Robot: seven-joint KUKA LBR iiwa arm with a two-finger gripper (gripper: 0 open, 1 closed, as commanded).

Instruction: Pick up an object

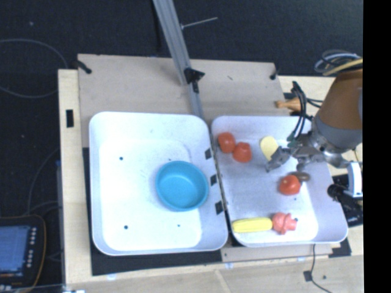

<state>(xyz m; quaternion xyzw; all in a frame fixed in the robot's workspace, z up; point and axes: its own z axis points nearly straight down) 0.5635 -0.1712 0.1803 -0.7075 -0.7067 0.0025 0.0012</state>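
Observation:
In the right bin [256,127] lie two small red balls [226,142] [242,152] near its left wall. A pale yellow round object [268,144] rests beside them. A red tomato-like fruit [289,185] lies mid-bin. A yellow banana-shaped piece [252,225] and a pink toy [283,223] sit by the front wall. My gripper [281,158] hangs over the bin between the pale yellow object and the red fruit, its fingers spread open with nothing between them.
The left bin [122,133] holds a blue bowl [181,185] near its right side. A grey metal pole [174,38] slants from the top down to the gap between the bins. The arm [342,112] comes in over the right bin's far right corner.

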